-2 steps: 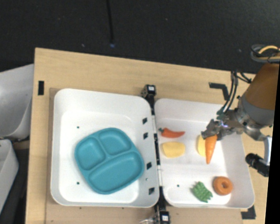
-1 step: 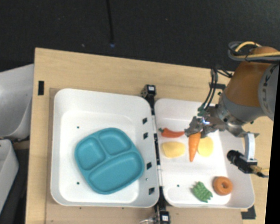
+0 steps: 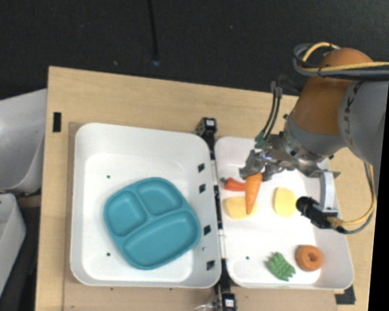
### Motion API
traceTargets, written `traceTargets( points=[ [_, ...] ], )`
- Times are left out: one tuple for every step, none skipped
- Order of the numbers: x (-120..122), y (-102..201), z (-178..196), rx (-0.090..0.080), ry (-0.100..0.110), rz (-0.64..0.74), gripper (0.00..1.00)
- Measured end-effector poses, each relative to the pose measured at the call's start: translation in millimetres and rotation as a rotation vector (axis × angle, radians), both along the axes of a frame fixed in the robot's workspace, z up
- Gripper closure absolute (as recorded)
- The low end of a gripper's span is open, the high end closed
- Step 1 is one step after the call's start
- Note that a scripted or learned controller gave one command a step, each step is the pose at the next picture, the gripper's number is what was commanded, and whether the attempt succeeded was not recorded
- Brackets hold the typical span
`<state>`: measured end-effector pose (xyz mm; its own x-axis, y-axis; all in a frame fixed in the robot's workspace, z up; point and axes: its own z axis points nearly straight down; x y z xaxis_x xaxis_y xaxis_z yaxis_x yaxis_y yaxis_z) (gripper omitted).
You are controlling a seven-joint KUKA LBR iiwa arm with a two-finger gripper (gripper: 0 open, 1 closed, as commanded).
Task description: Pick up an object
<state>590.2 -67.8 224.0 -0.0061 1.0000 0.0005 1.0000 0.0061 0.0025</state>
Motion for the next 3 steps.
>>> traceTargets(
  points=[
    [20,53,-5,0.0,0.001,0.001,1.0],
    [25,103,7,0.001,0.0,0.001,1.0],
    [34,156,4,0.0,0.001,0.001,1.0]
  ],
)
